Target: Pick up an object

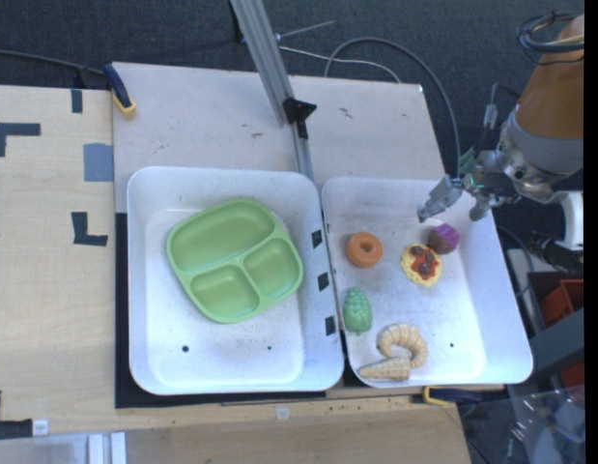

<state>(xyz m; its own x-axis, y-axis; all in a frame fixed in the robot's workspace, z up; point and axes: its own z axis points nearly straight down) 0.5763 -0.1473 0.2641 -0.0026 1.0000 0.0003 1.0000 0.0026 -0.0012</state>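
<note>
End effector (460, 201) over right bin (492, 356), fingers spread, gripping nothing.
Purple toy (443, 238) sits just below it, small, rounded, dark purple. Next out: yellow-red toy (421, 264), orange donut (363, 249), green toy (356, 310), shrimp (400, 350). Green divided plate (235, 259) in left bin (154, 346).

Legible text: none recorded. Bench (47, 259) bore dark marks, possibly tape, which formed no readable letters or numbers.
</note>
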